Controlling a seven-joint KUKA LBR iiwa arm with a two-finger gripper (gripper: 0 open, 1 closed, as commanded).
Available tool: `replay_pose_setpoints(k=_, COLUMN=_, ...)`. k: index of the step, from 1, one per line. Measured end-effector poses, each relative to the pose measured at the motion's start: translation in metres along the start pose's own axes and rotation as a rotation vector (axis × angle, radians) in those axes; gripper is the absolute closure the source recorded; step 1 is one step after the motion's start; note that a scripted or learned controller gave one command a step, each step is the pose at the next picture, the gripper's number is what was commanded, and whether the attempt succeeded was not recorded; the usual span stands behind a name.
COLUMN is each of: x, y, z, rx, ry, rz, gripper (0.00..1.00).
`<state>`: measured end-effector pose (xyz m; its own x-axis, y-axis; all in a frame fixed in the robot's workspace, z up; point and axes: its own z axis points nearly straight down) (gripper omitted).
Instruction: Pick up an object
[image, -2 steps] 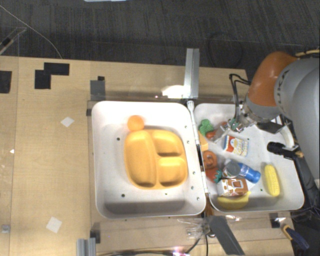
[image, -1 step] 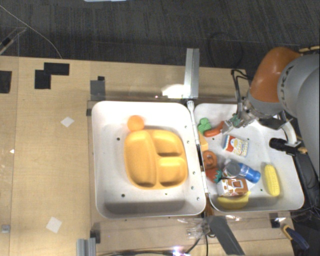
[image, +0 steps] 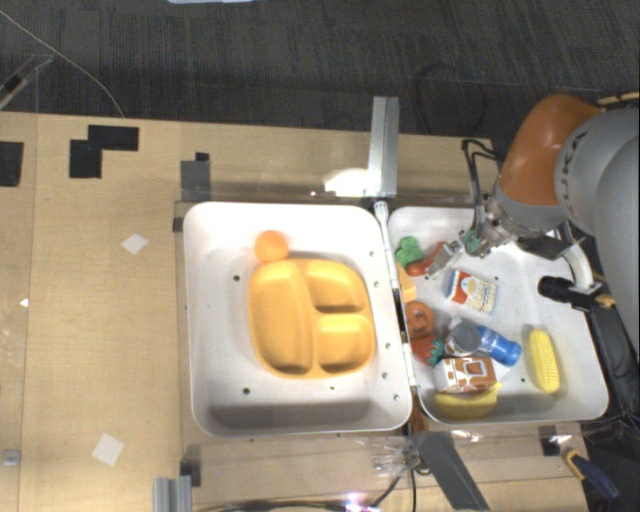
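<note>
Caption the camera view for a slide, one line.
Arm's tool hovers over the cluttered right bin; yellow divided tray fills the left bin.

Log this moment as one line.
end effector: over right bin, back edge | nearest: carton | left bin: yellow tray, orange ball

My rounded grey metal arm (image: 600, 160) carries a glossy orange band (image: 540, 150) above the wrist, thin black cables looping beside it, and ends in my small silver-grey two-finger tool (image: 478, 240).
</note>
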<state>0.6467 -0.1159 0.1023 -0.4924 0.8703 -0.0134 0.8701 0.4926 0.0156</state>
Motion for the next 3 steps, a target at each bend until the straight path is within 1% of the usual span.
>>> replay_pose_setpoints(k=1, x=-0.0034, y=0.0165, z=0.0158, rx=0.012, ry=0.007, rz=0.341, gripper=0.00)
replay_pose_setpoints(k=3, x=-0.0035, y=0.0165, z=0.0157, rx=0.012, ry=0.007, rz=0.341, gripper=0.00)
